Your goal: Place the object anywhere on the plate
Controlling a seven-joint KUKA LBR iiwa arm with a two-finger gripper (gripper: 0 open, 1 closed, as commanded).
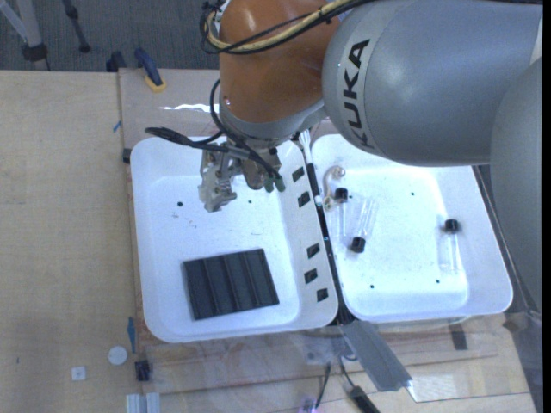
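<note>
Camera view: arm reaches over left bin, fingers pointing down.

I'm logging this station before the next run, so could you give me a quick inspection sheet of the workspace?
Surface: wooden bench bearing the left bin and the right bin, side by side.
Job's things: dark ribbed plate flat in the left bin, nothing on it; three clear vials with black caps lying in the right bin.
Clutter: small bits on the bench near the left bin's front corner.
Grippers: hand over the back of the left bin, apart from the plate; finger state unclear.
Cables: yellow and black cables across the orange band.
Surroundings: blue clamp at the bench's back edge.
</note>
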